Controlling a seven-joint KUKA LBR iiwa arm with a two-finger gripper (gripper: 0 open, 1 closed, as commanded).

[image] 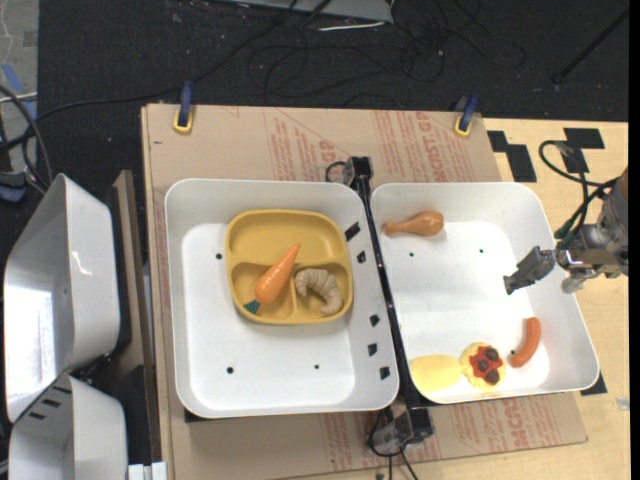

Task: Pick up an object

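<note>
You are looking at a robotics lab or test room, not a home. The two white bins point(455, 393) sit on a sheet of printed cardboard point(300, 138), held by yellow clamps point(183, 120) at the far edge. Loose black cables point(330, 53) run over the dark floor behind the bench. The food in the bins is toy food, such as the plastic carrot point(277, 274).

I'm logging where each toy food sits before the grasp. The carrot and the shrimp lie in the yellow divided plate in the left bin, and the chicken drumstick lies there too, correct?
Not quite. The carrot and shrimp do lie in the yellow divided plate in the left bin, but the chicken drumstick lies in the right bin, near its far edge, as the camera view shows.
</note>
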